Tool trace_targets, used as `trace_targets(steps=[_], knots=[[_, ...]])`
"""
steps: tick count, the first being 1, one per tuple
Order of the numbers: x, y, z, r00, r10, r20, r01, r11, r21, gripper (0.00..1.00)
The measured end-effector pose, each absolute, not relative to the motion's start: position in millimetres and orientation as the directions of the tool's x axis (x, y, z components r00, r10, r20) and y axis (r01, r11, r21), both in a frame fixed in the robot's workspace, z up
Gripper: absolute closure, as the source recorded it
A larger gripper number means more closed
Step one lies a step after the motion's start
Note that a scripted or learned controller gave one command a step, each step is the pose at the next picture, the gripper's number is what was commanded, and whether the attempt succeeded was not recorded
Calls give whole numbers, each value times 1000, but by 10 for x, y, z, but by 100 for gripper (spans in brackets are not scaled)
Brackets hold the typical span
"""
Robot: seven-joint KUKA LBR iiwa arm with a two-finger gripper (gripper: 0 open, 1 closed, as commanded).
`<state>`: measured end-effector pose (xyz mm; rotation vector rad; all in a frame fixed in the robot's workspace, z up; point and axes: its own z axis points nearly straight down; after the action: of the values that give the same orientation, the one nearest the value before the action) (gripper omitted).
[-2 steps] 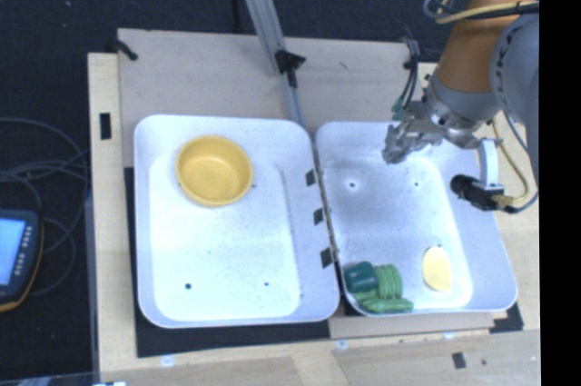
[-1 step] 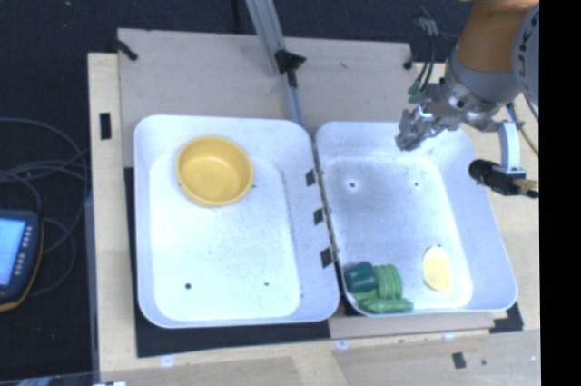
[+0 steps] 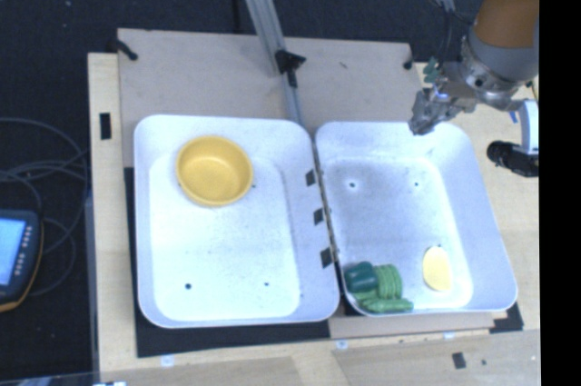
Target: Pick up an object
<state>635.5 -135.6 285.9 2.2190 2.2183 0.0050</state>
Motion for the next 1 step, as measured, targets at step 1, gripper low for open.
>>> trace_targets(steps=[1], knots=[[6056, -885, 2867, -2, 1000, 0, 1000, 2, 1, 100]])
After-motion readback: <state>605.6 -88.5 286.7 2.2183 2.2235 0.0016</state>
